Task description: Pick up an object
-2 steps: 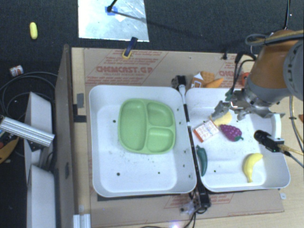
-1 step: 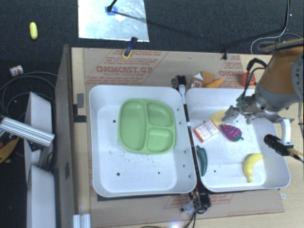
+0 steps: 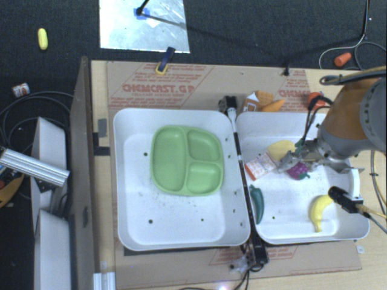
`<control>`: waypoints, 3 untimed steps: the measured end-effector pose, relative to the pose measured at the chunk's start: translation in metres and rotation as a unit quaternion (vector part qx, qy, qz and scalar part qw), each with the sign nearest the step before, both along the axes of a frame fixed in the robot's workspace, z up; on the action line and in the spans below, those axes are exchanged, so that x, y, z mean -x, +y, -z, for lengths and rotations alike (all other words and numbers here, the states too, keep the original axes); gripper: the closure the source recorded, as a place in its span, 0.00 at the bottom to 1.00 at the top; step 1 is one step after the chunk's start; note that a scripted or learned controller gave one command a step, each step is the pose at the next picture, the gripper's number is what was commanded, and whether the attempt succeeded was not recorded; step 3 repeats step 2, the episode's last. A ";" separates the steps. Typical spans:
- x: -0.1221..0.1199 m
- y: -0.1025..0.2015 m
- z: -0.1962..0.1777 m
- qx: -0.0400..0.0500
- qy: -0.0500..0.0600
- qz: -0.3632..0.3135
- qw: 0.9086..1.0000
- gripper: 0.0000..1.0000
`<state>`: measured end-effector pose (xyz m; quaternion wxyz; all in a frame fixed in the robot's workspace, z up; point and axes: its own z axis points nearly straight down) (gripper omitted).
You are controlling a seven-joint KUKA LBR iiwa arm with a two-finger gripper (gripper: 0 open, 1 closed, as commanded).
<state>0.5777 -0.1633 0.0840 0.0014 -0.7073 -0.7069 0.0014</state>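
Inspector: Bins?
Operator: I see the left bin (image 3: 130,222) carrying a green divided plate (image 3: 185,160). In the right bin (image 3: 290,231) the gripper (image 3: 292,161) sits over a purple object (image 3: 298,171); I cannot tell its finger state. A banana (image 3: 320,211) lies near.

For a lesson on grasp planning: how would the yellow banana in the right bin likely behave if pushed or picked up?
The banana looks like a smooth plastic toy, so probably light, stiff and somewhat slippery. Its curved shape suggests that it would pivot or rock rather than slide straight. It lies near the right bin wall, which might stop it.
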 end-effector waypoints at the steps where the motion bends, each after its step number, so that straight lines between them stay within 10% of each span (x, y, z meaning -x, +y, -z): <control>1: -0.003 0.001 -0.015 0.000 -0.004 -0.001 1.000 1.00; 2: -0.050 0.086 -0.107 -0.001 -0.009 -0.007 1.000 1.00; 3: -0.050 0.086 -0.107 -0.001 -0.009 -0.007 1.000 1.00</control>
